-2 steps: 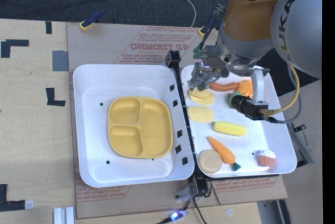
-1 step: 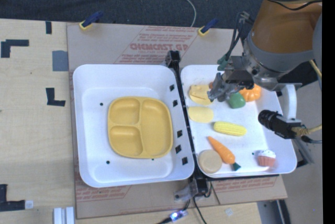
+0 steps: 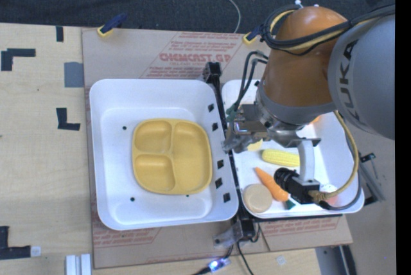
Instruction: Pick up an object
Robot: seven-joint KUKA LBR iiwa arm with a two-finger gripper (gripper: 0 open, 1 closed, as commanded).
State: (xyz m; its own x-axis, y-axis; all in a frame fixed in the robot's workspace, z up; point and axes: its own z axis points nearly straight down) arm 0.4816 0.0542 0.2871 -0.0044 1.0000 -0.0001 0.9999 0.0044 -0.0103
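the gripper (image 3: 247, 132) hangs over the right bin (image 3: 343, 139); its grasp state cannot be determined. candidate objects, corn (image 3: 280, 156) and carrot (image 3: 271, 183), lie near it. centre over one before descending.

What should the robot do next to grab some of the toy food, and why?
Probably lower straight down a little toward the corn. The arm hangs over the right bin, where the corn, carrot and round tan piece lie close together, and nothing looks lifted yet.
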